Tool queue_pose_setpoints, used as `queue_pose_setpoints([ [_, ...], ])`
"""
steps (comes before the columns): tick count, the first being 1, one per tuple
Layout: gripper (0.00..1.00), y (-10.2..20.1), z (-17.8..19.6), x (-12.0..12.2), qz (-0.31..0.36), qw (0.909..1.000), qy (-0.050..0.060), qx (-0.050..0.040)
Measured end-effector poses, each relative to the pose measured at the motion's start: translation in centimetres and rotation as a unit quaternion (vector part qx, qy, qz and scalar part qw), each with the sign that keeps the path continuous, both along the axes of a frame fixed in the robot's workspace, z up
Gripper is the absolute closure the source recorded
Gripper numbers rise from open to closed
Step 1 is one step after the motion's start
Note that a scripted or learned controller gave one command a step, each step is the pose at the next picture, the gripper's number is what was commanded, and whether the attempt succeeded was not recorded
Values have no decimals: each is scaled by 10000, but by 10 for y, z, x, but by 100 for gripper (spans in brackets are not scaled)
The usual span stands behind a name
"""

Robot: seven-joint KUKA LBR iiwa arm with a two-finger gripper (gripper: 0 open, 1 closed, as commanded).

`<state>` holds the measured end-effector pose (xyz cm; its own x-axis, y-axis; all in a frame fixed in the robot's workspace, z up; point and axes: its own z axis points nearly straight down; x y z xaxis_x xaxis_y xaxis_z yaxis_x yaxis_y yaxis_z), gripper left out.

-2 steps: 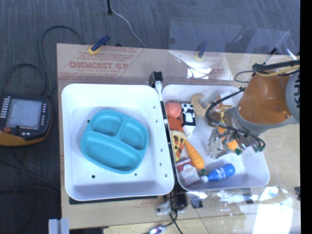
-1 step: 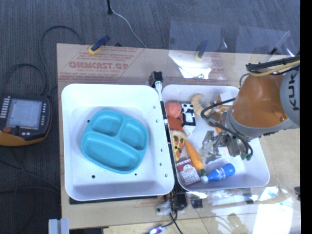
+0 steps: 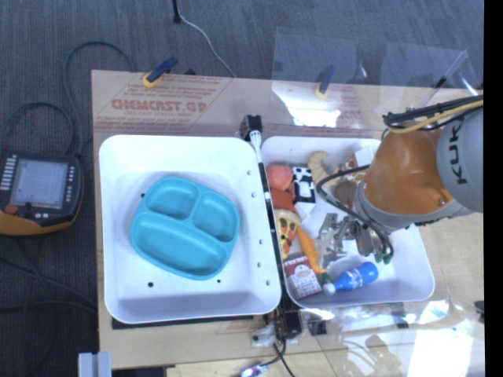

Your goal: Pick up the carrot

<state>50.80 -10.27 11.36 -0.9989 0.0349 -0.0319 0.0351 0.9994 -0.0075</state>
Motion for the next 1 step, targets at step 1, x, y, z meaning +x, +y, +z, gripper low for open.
queue_pose_setpoints([
  [1, 0, 4, -19, -9, 12, 9999, 142, 36],
])
